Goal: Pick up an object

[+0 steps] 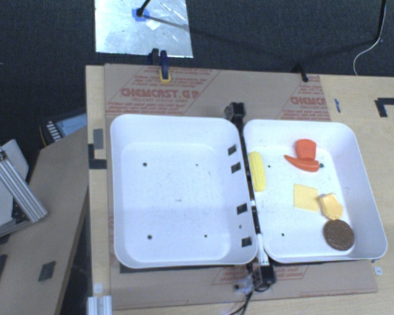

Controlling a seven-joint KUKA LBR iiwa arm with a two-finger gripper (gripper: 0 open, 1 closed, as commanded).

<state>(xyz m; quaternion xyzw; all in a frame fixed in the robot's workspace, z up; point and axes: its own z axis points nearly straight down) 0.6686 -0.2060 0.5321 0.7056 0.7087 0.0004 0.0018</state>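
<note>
Two white bins sit side by side on a brown cardboard sheet with red print. Their inner walls meet along a seam held by small black clips

With no gripper to measure from, places are given between the things themselves, and how wide the gripper stands cannot be told

All the loose objects lie in the right bin. A yellow corn cob lies lengthwise just beside that bin's inner wall, near the seam. An orange piece lies toward the far side, well apart from the cob. Nearer the camera lies a flat pale yellow square, and a smaller, deeper yellow block touches its right edge. A round brown disc lies just beside the block on the near side, close to the near right corner. Whether the disc touches the block cannot be told

The left bin shows its white floor with a few small dark dots

Beyond the bins, a blue and yellow clamp grips the far edge of the cardboard. A shiny foil sheet lies on the dark floor behind the clamp. A metal bar slants in at the view's left edge, and a thin white cable loops at the top right
</note>
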